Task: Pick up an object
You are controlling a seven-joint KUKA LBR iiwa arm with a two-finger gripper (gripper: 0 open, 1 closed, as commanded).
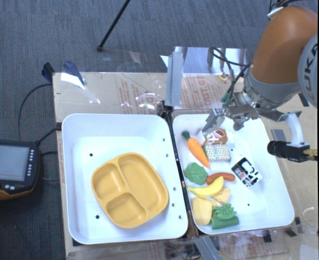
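My gripper (223, 124) hangs over the far part of the right bin (273, 199), open, with nothing between its fingers (209, 124). Just below it sits a small brown and white toy (217, 136) on a speckled square block (217, 153). An orange carrot (197, 150) lies to their left. A black and white box (246, 172) lies to the right. Nearer the front are a green leafy piece (195, 173), a red sausage (220, 177), a yellow banana (208, 188), a pale yellow fruit (201, 210) and a green toy (224, 218).
The left bin (83, 145) holds a yellow divided plate (129, 188). A grey upright post (174, 80) stands behind the wall between the bins. A handheld control pendant (10, 167) lies off the bench at the left.
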